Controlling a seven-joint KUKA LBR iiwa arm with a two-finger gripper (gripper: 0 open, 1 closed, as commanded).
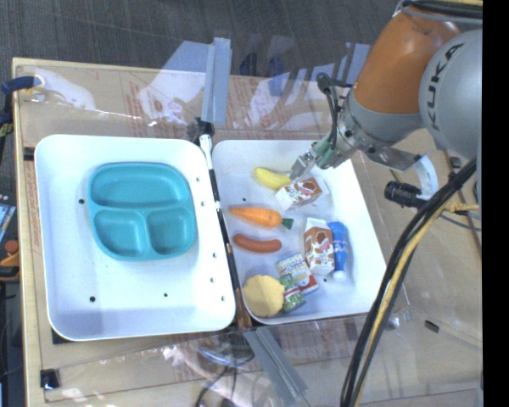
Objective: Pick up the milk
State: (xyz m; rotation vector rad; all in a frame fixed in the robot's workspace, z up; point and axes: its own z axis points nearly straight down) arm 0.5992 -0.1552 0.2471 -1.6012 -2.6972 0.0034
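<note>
Reaching from right, gripper (308,164) above milk (301,192)

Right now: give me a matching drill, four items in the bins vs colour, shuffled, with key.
Items:
1. banana
2. carrot
3. sectioned tray
4. sausage

Colours:
A. teal
B. red-brown
C. yellow
D. orange

Pairs: 1-C, 2-D, 3-A, 4-B

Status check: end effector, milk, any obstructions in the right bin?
End effector low over right bin's far end. Nearest carton just beneath it, not gripped; cannot confirm it's milk. Banana touching that carton's left.
</note>
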